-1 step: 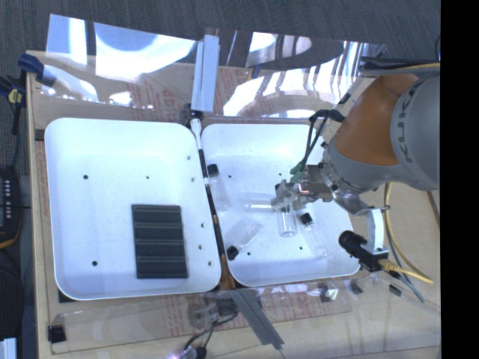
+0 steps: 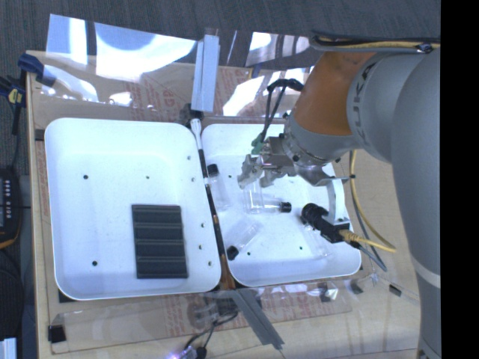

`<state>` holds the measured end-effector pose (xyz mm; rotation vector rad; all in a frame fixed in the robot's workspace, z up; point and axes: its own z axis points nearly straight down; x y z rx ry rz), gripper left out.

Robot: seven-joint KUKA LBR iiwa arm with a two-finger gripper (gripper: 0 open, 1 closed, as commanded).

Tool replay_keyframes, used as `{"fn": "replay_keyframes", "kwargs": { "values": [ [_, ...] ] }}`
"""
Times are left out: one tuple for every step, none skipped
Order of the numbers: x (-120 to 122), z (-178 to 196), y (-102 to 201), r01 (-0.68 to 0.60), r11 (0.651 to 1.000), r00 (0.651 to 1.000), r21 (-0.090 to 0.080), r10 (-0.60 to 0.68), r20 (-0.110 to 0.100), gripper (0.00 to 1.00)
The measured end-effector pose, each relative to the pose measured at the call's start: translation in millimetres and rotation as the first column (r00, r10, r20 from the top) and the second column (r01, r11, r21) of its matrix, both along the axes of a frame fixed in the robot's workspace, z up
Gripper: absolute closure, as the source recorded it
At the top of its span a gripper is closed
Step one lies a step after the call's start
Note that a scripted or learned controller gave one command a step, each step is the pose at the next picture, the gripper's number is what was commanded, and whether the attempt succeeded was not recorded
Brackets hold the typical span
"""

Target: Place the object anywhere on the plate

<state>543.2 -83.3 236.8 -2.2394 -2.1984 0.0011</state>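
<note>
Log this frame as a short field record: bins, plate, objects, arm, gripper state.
left bin: white, shallow; holds a dark ribbed rectangular plate near its front right
right bin: white; holds several small clear items, hard to identify, including a clear vial with black cap and another clear piece near the divider
arm: grey with orange band, reaching in over the right bin
gripper: low over the right bin, beside the clear items; grasp not confirmed
plate load: nothing visible on it
task status: object not yet on the plate
</note>
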Motion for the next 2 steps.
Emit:
{"fn": "replay_keyframes", "kwargs": {
  "values": [
    [-41.7,-46.8,83.3,0.07,0.998,0.998,-0.001,-0.07,-0.004,1.0],
    [-61.0,-46.5,136.4,0.413,0.911,0.911,-0.003,-0.413,-0.004,1.0]
  ]
}}
